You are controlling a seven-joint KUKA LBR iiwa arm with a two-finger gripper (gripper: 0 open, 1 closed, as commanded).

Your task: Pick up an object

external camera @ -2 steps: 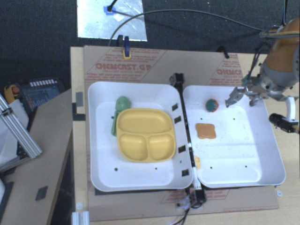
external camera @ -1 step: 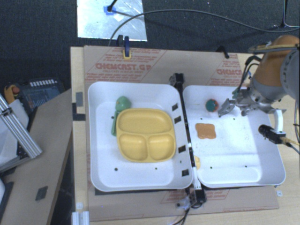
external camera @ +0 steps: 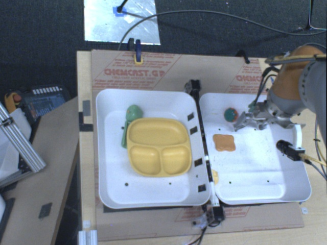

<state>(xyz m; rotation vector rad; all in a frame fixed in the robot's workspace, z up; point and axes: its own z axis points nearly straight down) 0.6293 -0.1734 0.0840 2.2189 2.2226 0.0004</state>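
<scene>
A pale wooden bench stands on dark speckled carpet.

A brown sheet of printed cardboard covers the bench top, held at its far edge by a blue and yellow clamp. Beyond it a shiny square metal plate lies on the carpet, with black cables trailing across the floor. At the left sit a ribbed aluminium rail and a dark control pendant with a red button.

The grey arm reaches in from the right, orange-banded wrist bent, its hand held low.
</scene>
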